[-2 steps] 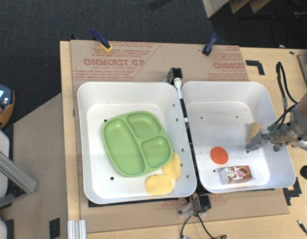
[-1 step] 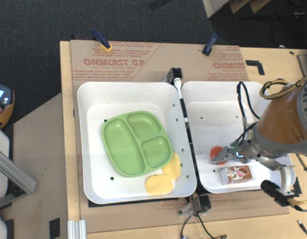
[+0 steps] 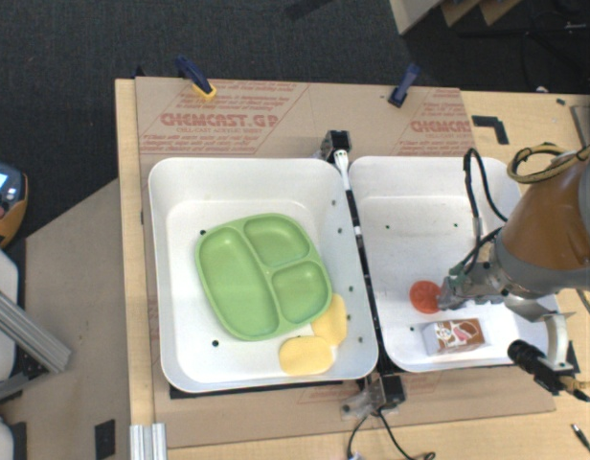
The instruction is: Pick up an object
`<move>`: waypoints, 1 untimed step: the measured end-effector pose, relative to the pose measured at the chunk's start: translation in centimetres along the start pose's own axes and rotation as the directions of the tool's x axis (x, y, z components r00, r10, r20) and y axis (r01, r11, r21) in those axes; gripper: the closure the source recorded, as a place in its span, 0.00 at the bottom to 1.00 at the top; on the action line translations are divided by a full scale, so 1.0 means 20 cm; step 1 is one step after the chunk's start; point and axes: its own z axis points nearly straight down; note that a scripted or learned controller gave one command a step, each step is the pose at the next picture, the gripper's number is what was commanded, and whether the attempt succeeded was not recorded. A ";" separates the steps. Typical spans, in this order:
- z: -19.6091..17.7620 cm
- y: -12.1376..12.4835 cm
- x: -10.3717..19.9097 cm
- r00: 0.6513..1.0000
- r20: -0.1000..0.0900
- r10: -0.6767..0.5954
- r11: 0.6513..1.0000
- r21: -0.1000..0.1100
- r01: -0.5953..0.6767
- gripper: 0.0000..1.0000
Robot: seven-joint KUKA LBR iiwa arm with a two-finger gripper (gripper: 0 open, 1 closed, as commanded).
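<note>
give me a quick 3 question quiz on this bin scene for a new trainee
1. True or false: the green divided plate lies in the right bin.
2. Which thing lies closest to the gripper? A) the red round object B) the yellow pieces C) the small packet
3. Fill in: the yellow pieces lie at the plate's ____ edge, the one nearer the camera.

Key
1. False: it lies in the left bin.
2. A: the red round object sits right beside the gripper, in the right bin; the packet lies a little nearer the camera.
3. Lower right.
</note>
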 end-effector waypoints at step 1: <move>-0.75 0.02 0.12 1.000 0.003 -0.005 1.000 -0.010 0.005 1.00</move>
